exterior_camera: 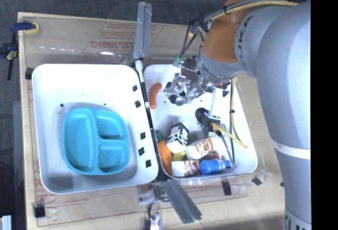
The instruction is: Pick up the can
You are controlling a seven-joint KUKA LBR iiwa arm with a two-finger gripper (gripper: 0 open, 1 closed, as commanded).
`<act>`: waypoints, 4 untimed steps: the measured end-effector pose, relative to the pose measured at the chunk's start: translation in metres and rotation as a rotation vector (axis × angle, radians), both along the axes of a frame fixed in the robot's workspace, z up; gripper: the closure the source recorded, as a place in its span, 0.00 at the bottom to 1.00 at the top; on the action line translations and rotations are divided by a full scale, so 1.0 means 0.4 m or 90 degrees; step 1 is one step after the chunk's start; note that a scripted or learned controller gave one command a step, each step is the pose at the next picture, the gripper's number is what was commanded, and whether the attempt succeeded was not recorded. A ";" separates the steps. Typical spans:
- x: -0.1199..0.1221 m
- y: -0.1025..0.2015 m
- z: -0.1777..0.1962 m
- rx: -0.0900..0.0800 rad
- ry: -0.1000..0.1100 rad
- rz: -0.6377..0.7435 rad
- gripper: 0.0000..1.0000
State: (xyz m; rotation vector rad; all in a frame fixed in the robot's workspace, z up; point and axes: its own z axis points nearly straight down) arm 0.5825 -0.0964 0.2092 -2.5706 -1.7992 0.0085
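Observation:
The can [203, 147], with a white and reddish label, lies on its side in the near part of the right bin [244, 141], among other items. My gripper [178, 91] hangs over the far part of that bin, up and to the left of the can and apart from it. Nothing shows between its fingers.
Near the can are a blue bottle [215, 165], a yellow-and-white pack [182, 168], an orange ball [165, 156] and a black-and-white box [178, 132]. An orange-red sausage shape [153, 95] lies by the divider. The left bin [47, 97] holds a blue divided tray [96, 140].

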 end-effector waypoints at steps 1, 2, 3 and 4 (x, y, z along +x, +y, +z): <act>0.108 0.125 0.056 0.000 -0.001 -0.117 1.00; 0.175 0.052 0.060 0.000 0.000 -0.134 1.00; 0.065 -0.093 0.038 0.000 0.001 -0.144 1.00; 0.060 0.000 0.215 -0.001 0.000 -0.242 1.00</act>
